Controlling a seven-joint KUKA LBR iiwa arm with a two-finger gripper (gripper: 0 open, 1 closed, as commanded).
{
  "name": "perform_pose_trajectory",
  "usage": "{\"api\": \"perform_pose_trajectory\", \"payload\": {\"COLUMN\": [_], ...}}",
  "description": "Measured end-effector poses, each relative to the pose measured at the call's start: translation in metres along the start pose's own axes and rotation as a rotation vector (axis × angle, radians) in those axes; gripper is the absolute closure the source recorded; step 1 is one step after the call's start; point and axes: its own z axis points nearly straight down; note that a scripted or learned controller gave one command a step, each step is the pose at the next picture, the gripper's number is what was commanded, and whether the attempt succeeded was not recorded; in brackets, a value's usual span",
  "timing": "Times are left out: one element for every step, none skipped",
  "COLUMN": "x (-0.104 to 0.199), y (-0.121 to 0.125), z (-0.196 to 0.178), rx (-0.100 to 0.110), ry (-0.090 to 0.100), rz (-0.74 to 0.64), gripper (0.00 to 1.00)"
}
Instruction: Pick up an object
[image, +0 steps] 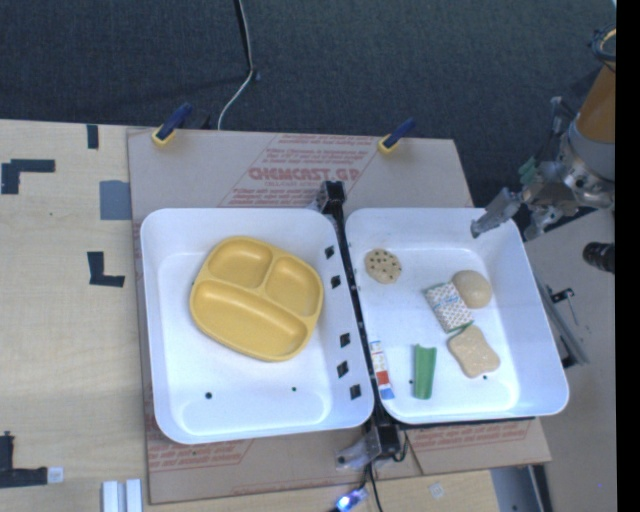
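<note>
The gripper (508, 219) hangs over the right bin's (540, 330) far corner, fingers spread and holding nothing. The cookie (382, 265) lies alone in that bin, so come straight down over it, then squeeze

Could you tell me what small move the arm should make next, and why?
Probably swing the claw left and down over the right bin, toward the beige roll. The claw sits at the bin's upper right corner, holding nothing, and that roll lies nearest.

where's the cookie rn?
The cookie lies in the right bin, in its far-left corner near the divider, left of the patterned packet.
</note>
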Motion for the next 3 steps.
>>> {"api": "perform_pose_trajectory", "payload": {"x": [0.001,0.002,0.011], "y": [0.002,0.008,0.011], "z": [-0.009,0.036,0.096], "rx": [-0.013,-0.01,-0.009], "ry": [-0.003,-0.003,-0.003], "rz": [-0.004,-0.005,-0.005], "gripper": [0.0,0.0,0.0]}}
